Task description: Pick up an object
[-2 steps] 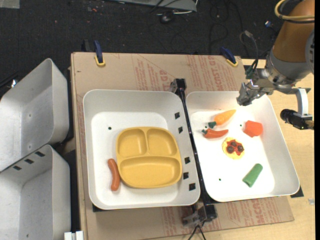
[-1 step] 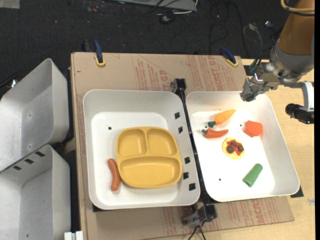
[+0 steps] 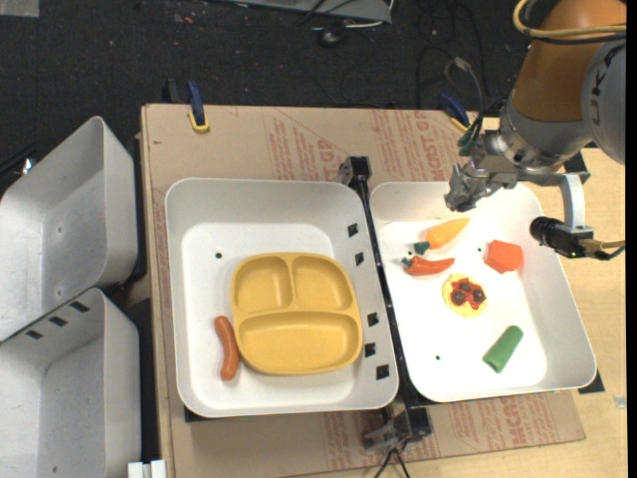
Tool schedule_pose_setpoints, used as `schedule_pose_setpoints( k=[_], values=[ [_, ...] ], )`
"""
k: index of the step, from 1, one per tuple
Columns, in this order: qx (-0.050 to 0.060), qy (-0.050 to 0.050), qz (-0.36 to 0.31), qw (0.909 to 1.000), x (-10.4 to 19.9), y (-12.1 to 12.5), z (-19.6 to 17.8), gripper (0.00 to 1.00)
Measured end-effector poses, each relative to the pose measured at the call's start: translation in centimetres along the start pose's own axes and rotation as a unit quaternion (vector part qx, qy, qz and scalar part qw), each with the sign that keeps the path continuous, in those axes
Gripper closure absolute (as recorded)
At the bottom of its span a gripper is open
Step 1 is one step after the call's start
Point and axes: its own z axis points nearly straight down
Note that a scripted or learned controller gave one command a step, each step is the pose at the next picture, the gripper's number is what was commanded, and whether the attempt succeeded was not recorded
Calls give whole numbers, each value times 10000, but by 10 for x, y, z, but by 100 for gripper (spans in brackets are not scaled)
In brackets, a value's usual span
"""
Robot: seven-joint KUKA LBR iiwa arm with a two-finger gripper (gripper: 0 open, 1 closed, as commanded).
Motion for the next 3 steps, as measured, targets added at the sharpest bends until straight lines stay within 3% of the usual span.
schedule_pose_setpoints(
  k=[3],
  values=[
    [-2, 2, -5, 10000, 152, -28, 2, 100]
  ],
)
